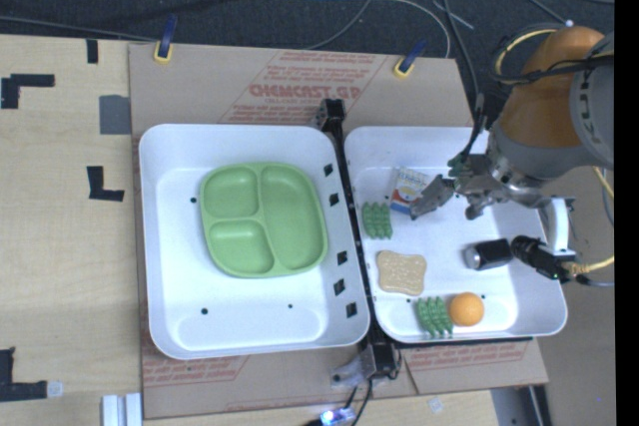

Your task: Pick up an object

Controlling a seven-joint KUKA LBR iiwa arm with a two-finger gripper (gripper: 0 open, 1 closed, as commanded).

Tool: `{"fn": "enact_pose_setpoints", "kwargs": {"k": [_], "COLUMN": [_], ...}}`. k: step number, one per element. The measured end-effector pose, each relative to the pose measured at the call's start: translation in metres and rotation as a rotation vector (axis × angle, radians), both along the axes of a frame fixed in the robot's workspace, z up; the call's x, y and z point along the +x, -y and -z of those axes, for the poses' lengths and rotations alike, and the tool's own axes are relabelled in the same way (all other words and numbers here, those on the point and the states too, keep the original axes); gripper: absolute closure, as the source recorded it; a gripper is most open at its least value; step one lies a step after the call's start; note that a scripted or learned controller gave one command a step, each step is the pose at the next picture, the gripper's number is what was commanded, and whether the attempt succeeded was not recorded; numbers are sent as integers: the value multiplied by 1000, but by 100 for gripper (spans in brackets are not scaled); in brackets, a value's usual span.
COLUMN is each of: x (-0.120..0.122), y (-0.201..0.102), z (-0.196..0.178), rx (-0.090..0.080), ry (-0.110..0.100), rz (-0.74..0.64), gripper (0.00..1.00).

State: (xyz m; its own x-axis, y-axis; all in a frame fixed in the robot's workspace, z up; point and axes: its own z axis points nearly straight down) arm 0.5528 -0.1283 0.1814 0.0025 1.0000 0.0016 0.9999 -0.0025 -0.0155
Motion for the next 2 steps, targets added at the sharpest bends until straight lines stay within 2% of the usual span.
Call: {"fn": "enact_pose_setpoints", "kwargs": {"k": [1, 2], "x": [3, 3], "y": [0, 7], "z": [-7, 54], "rx": [-2, -2], "ry": [13, 10], "rz": [-4, -2], "gripper": [0, 0]}}
